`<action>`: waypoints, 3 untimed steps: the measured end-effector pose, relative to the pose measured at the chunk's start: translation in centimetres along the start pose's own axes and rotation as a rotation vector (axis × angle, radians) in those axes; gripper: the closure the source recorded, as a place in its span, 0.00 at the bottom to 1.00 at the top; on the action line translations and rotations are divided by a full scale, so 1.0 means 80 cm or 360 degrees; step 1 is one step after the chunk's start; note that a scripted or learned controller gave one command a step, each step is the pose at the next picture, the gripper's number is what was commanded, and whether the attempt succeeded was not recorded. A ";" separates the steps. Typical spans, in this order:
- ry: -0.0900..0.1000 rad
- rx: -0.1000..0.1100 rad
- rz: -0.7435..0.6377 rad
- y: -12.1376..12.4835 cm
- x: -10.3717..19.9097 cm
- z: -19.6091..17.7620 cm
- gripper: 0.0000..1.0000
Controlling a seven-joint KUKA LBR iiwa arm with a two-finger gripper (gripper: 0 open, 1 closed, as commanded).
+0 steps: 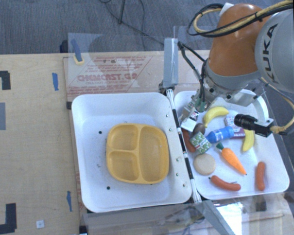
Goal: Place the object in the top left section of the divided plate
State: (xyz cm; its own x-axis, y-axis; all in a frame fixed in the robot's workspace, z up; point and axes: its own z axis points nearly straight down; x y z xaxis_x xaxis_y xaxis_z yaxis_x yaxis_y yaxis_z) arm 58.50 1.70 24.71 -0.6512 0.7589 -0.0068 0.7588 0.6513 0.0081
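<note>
The object you are meant to move is not picked out yet: the right bin [278,182] holds a jumble of toy food, and which piece is the target I cannot tell. A yellow banana [214,114] lies at the upper middle of that bin, just beside the gripper [199,103], so my guess is that it, or something near it, comes next. A carrot [233,161], two sausages [225,183], a pale round biscuit [205,164] and a blue bottle [221,134] lie lower in the same bin.

The arm [241,42] hangs over the bin's upper left corner, low enough to suggest a pick. Whether the gripper is parted or closed you cannot tell; the wrist hides it.

The divided plate [137,153] sits in the middle of the left bin [88,117], yellow, with nothing in its three sections. It lies flat and unobstructed, so a drop from above should be easy.
</note>
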 end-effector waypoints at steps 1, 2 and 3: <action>0.0008 0.0011 -0.0015 -0.116 -0.044 0.077 1.00; 0.0007 0.0008 -0.0051 -0.067 0.052 0.029 1.00; 0.0004 0.0006 -0.0094 -0.106 0.012 -0.001 1.00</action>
State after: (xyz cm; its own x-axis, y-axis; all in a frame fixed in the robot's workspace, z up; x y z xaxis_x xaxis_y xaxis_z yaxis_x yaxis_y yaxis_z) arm 51.39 -3.09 24.72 -0.6949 0.7191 -0.0044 0.7191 0.6949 0.0037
